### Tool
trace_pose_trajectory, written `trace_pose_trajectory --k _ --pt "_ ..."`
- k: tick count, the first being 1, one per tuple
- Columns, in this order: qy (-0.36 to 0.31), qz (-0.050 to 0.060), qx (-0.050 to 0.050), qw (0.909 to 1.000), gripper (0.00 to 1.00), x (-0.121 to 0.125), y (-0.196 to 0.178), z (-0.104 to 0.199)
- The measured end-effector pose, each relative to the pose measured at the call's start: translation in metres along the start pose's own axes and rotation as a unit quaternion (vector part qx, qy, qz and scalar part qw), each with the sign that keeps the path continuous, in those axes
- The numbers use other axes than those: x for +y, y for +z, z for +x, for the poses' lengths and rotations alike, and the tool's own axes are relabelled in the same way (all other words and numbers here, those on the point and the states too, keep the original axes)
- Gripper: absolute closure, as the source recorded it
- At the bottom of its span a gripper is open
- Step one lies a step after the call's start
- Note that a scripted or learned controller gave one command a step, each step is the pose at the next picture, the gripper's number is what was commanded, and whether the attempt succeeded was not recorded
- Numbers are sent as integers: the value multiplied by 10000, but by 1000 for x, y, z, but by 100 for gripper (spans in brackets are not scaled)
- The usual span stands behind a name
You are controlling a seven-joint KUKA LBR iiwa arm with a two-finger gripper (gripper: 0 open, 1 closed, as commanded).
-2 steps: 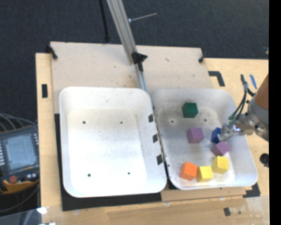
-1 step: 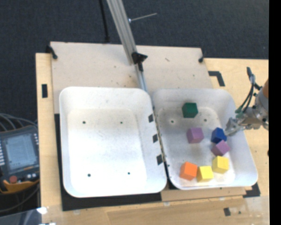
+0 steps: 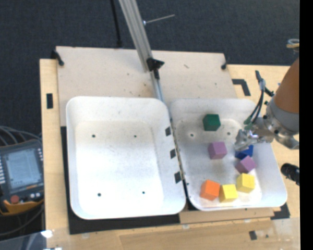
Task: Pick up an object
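Note:
The right bin (image 3: 194, 160) holds several small blocks. A green cube (image 3: 212, 122) lies toward the back, with a purple cube (image 3: 217, 150) in the middle. A blue block (image 3: 244, 152) sits on the right, and a second purple cube (image 3: 245, 164) touches its near side. Along the front lie an orange cube (image 3: 210, 189) and two yellow cubes (image 3: 228, 192) (image 3: 245, 182). My gripper (image 3: 244, 140) reaches in from the right and hangs low, directly over the blue block, partly covering its top.
The left bin (image 3: 120, 155) stands beside the right one, their rims meeting at the middle. A slanted metal pole (image 3: 138, 30) runs from the top of the view down to the bins' back edge. A teach pendant (image 3: 18, 171) lies off the bench at the left.

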State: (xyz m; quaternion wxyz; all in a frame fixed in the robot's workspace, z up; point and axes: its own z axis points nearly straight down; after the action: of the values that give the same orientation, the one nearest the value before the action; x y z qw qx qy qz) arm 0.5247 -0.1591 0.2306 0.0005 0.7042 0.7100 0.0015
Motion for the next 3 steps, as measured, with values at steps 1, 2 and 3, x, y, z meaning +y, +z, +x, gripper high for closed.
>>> trace_pose_trajectory --k 1,2,3 --pt "-1 -7 -2 10000 100 11 -11 50" --pt "0 -7 -3 10000 100 18 -20 99" --pt "10 22 -4 10000 100 26 -7 148"
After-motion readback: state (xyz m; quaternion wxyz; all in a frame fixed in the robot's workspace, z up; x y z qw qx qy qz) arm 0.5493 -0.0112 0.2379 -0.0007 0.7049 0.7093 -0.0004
